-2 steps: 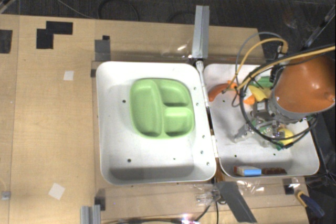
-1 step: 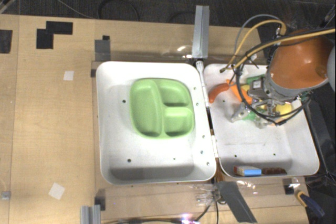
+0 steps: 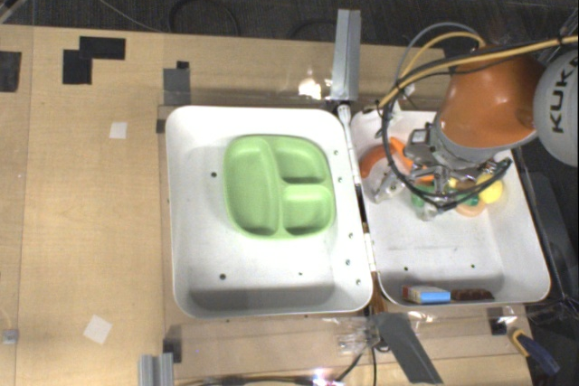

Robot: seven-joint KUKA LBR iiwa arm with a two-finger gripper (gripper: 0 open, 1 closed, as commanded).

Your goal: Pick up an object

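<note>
Two white bins sit side by side on the wooden tabletop (image 3: 81, 221): the left bin (image 3: 194, 285) holds a green divided tray (image 3: 276, 185), and the pincer (image 3: 439, 185) hangs over small objects (image 3: 470, 199) crowded at the right bin's (image 3: 516, 271) far edge. Its opening cannot be told. Tight clutter could cause a slipped or double grasp; dark carpet lies beyond.

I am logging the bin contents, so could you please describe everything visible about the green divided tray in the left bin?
The green divided tray is a pale green, matte, plastic-looking dish with rounded corners. Raised ridges split it into three compartments: one long one on its left side and two smaller ones on its right. It lies flat and face up, slightly rotated, on the floor of the left white bin, toward the far right part. Its compartments look bare, and it stands apart from the bin walls. The end effector is over the other bin.
</note>
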